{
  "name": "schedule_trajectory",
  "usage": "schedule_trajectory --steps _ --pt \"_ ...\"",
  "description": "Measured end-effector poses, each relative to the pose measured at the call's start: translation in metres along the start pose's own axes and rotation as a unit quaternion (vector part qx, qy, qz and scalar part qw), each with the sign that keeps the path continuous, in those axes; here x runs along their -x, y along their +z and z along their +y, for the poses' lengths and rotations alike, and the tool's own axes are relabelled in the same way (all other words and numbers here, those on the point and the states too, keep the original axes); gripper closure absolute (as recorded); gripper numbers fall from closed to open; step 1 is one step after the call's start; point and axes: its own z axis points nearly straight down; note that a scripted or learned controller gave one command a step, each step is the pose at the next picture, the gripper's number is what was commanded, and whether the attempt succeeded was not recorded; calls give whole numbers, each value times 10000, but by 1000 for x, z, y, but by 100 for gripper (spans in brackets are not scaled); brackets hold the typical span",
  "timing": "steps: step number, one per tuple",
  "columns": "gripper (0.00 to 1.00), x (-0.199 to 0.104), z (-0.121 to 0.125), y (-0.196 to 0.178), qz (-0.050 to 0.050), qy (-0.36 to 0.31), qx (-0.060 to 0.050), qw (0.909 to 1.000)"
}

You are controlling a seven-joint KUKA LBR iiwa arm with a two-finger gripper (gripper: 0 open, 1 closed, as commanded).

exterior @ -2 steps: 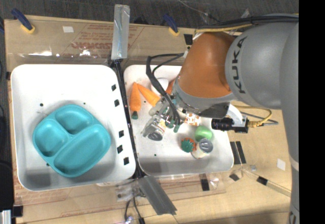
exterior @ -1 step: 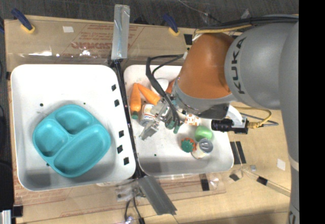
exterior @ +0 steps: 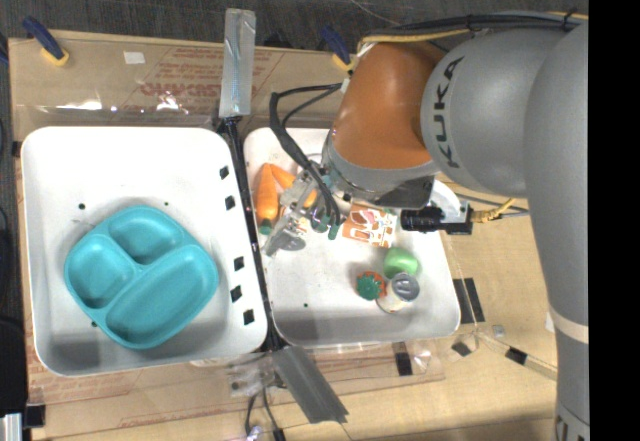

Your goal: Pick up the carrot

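Note:
The carrot (exterior: 267,191) is an orange piece lying at the left side of the right bin (exterior: 330,324), close against the bin's left wall. My gripper (exterior: 290,224) hangs low over that bin, right beside the carrot, just to its right and a little nearer the front. The arm's orange band and grey wrist cover the bin's back part and hide part of the carrot's right end. I cannot see the carrot held.
A teal divided plate (exterior: 140,274) lies in the left bin (exterior: 50,159). In the right bin sit a patterned packet (exterior: 367,226), a green ball (exterior: 401,262), a small green and orange item (exterior: 371,283) and a round grey-white item (exterior: 403,290).

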Motion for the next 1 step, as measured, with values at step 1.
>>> schedule_trajectory --steps 1 --pt "0 31 13 0 -2 -200 -2 9998"
